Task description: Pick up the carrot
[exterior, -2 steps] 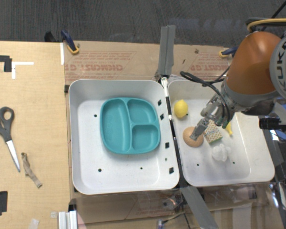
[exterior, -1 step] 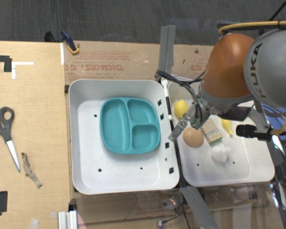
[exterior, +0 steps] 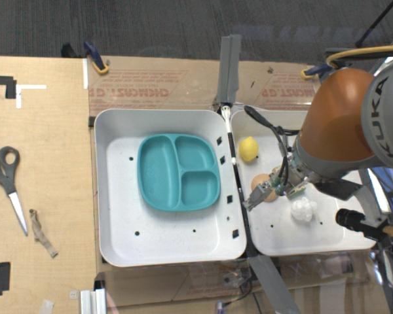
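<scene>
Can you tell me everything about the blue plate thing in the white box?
The plate is teal, smooth and plastic-looking, a rounded rectangle with a raised rim. Ridges split it into three compartments: one long one on the left side of the view and two smaller ones on the right. It lies flat, right side up, near the middle of the left bin, on the bin's floor. Nothing sits in it or touches it from above.

I read both bins [exterior: 111, 195] as plain white, dotted with small dark holes. Divided tray [exterior: 179, 173]: solid teal. Lemon [exterior: 248, 149]: yellow. Crumpled wad [exterior: 302, 209]: white. Arm's band [exterior: 337, 120]: orange. Scissors [exterior: 6, 182]: grey handles. Bench [exterior: 46, 142]: tan cardboard, red print.
</scene>
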### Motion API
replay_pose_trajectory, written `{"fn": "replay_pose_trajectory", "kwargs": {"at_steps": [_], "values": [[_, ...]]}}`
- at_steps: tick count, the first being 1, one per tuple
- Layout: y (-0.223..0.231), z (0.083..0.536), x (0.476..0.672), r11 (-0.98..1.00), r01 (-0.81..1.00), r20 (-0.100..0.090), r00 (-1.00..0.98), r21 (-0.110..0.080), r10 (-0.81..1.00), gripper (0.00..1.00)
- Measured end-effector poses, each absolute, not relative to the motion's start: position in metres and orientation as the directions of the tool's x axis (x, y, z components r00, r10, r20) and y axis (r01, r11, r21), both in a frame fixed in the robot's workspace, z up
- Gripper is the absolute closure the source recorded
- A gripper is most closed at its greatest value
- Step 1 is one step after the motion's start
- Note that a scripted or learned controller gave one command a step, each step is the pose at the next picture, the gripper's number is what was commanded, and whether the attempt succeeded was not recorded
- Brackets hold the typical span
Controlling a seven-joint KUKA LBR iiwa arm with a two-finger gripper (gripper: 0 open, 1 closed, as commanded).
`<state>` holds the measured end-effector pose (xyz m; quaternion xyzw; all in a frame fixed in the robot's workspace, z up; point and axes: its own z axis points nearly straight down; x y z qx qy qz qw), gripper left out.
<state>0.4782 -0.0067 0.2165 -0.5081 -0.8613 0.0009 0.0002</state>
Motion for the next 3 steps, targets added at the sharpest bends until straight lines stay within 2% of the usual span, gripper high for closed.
{"fn": "replay_pose_trajectory", "kwargs": {"at_steps": [1,2,3], "values": [[-0.042,0.191,0.542,0.501,0.865,-0.002,-0.501,-0.002,0.865,0.00],[-0.103,0.238,0.583,0.205,0.979,-0.003,-0.205,0.000,0.979,0.00],[-0.021,0.198,0.592,0.213,0.977,-0.001,-0.213,-0.003,0.977,0.00]]}}
